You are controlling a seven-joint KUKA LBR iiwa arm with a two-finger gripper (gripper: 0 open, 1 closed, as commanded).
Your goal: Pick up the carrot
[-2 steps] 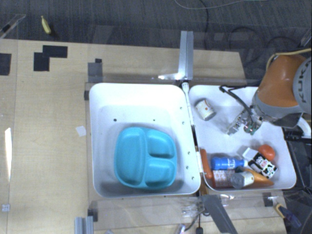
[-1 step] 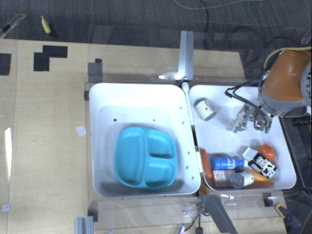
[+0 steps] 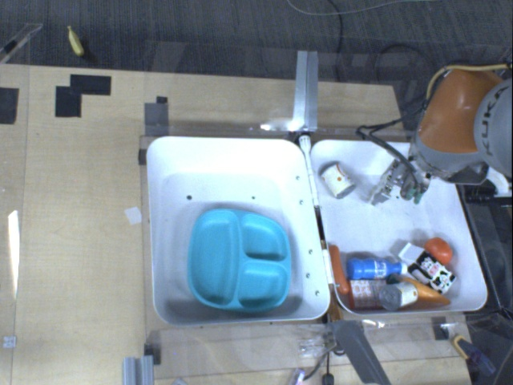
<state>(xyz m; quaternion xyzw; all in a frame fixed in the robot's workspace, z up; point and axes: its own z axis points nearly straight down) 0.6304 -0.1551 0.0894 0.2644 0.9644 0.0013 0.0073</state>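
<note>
Right now I'm at the approach step — the grey two-finger gripper point(image 3: 398, 185) hovers, spread and holding nothing, over the right white bin point(image 3: 469, 239). The long orange carrot point(image 3: 337, 268) lies along its left wall; next I must swing down-left.

A single fixed camera looks down from above the bench point(image 3: 72, 239) at a slight slant, far enough back to frame both white bins, the left bin point(image 3: 164, 215) and the right bin point(image 3: 465, 231), with dark floor point(image 3: 200, 14) along the top.
</note>
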